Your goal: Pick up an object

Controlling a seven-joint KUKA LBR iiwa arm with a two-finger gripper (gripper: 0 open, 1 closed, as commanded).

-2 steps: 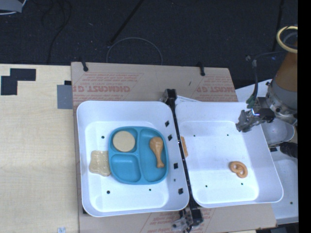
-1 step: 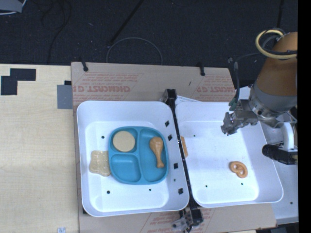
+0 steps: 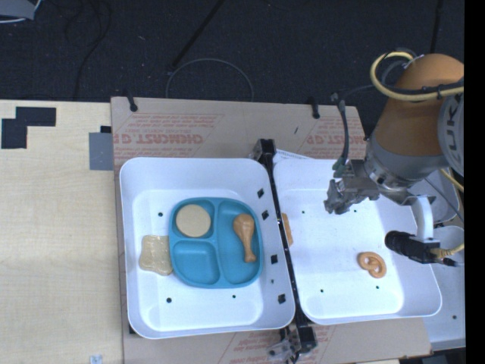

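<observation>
A: Pretzel [image 3: 372,265] sits low in the right bin [image 3: 333,302], below and right of the gripper [image 3: 339,203].

B: Can't tell how that gripper is set. Out left: blue tray [image 3: 204,268], drumstick [image 3: 245,236], round cracker [image 3: 192,220].

A: Risk? Descending from here, it likely misses the pretzel entirely.

Claw [image 3: 339,203] over right bin [image 3: 333,294]; apparently empty

Two white bins [image 3: 144,196] sat side by side on a cardboard sheet [image 3: 189,131] at the table's [image 3: 53,233] right end. Black cables [image 3: 208,70] lay on the dark floor beyond its far edge.
</observation>
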